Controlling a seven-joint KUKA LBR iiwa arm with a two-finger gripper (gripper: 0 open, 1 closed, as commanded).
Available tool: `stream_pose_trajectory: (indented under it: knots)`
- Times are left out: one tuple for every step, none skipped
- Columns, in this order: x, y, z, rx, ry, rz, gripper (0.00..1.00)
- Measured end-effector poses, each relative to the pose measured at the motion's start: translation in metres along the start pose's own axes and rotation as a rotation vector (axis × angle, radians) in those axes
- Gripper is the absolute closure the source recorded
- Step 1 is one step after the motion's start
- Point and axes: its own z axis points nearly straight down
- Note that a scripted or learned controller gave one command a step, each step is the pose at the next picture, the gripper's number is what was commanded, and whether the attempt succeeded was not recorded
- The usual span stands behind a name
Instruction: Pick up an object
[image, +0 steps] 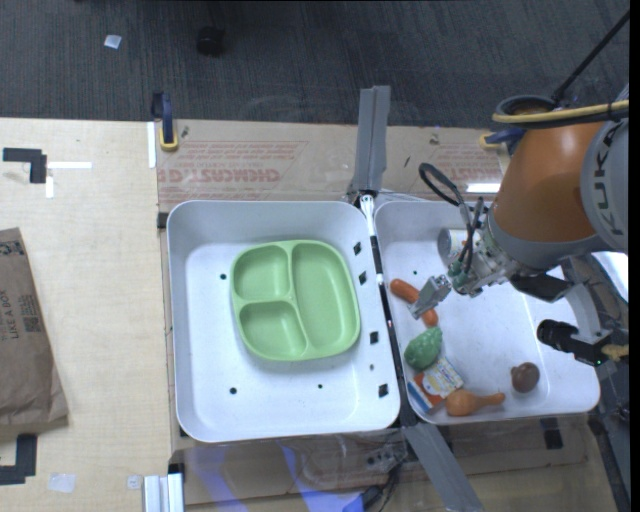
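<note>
Right bin (560, 400): open white floor across its middle and right; contents crowd the left wall and front edge. Hand (434, 296): hovers low near the left wall, just above the carrot; whether it is apart or together cannot be told. Carrot (413, 298): orange, slim, lying at a slant beside the dividing wall. Nearby: green leafy vegetable (424, 348); small packet (438, 382); orange gourd-shaped piece (472, 402); brown round item (525, 377), apart at right. Left bin (190, 300): holds a green three-part plate (296, 299) on its floor.
</note>
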Motion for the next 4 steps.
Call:
stream_pose_trajectory:
  knots:
    - [-0.035,0.028,0.000,-0.001,-0.001,0.151,0.00]
    - [-0.012,0.012,0.000,0.001,0.000,0.041,0.00]
    - [-0.012,0.012,0.000,0.001,0.000,0.041,0.00]
    - [-0.012,0.012,0.000,0.001,0.000,0.041,0.00]
